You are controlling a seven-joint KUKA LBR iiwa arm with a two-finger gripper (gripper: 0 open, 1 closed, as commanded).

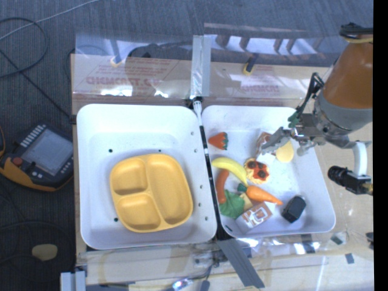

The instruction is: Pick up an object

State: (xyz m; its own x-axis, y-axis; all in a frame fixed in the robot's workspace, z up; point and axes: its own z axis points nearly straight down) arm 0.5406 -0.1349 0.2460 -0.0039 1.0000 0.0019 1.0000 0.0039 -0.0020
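- At left of the frame, a yellow divided plate (pixel 151 191) lay in the left bin (pixel 97 126).
- In the right bin (pixel 315 180), left to right: a strawberry (pixel 219 140), a banana (pixel 230 168), a carrot (pixel 262 194) and a black block (pixel 294 208).
- At upper right, the gripper (pixel 285 139) hung low beside a pale yellow piece (pixel 284 154); whether it was apart or together, I could not tell.
- Judged step: the approach, with nothing seen gripped. Next, it would need to settle over that piece and clamp.
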